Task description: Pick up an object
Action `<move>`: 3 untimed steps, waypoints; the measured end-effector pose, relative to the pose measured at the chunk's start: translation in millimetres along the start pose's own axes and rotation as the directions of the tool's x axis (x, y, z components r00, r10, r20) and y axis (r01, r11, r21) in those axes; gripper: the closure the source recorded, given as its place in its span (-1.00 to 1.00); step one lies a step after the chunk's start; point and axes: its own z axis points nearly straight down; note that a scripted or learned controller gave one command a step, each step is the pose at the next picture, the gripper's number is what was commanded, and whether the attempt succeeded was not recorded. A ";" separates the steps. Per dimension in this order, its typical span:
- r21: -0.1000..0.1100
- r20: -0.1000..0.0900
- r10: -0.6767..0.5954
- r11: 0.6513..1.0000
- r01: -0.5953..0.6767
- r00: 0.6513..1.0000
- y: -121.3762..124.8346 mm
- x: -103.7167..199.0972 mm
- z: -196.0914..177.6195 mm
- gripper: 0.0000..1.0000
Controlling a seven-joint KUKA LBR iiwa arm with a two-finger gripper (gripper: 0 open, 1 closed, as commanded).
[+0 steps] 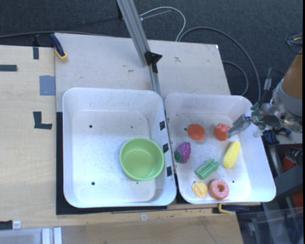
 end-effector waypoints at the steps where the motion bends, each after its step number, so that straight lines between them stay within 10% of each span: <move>1: 0.000 0.000 0.000 1.000 0.000 1.000 0.0 -0.1 -0.1 -1.00; 3: 0.006 -0.001 0.001 1.000 -0.001 1.000 2.3 21.1 108.7 -1.00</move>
